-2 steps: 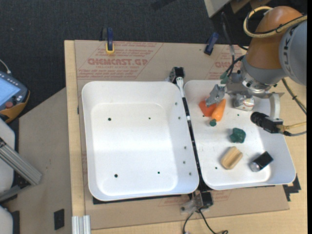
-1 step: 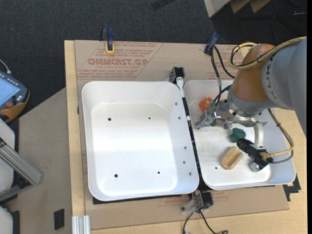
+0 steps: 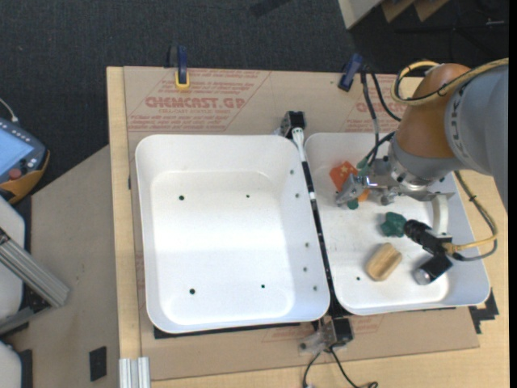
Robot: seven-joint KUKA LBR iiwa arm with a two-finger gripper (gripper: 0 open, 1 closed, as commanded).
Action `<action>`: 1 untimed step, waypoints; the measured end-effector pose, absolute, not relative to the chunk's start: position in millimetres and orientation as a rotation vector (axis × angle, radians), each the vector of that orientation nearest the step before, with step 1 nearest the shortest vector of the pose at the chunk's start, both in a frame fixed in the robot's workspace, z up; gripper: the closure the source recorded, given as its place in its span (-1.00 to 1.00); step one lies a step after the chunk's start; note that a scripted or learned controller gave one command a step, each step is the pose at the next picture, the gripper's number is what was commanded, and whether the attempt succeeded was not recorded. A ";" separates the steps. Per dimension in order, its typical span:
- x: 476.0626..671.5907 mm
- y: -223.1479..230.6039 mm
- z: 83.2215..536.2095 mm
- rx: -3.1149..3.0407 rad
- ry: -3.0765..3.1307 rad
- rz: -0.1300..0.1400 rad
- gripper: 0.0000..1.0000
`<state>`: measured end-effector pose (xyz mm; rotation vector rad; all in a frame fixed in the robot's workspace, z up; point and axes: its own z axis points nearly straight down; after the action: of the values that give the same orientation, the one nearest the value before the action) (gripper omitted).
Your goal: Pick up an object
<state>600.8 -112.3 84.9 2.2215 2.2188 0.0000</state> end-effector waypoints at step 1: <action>601.1 -111.3 95.5 2.221 2.218 0.003 1.00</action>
<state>601.1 -111.3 95.5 2.2207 2.2182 0.0029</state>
